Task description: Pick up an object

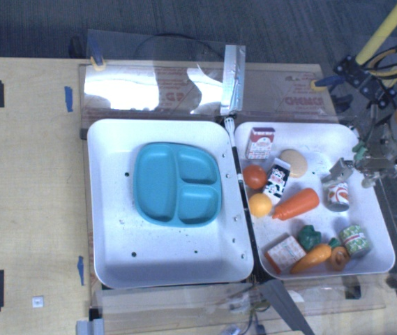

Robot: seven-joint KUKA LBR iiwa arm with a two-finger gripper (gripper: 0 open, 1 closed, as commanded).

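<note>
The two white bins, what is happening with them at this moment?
A robot arm reaches in from the right, and its gripper hangs over the right bin, near a small can at that bin's right side. Nothing is seen between its fingers, so no object is picked up yet. The right bin holds toy food: a large carrot, a tomato, an orange, a small milk carton and others. The left bin holds a blue divided plate.
</note>
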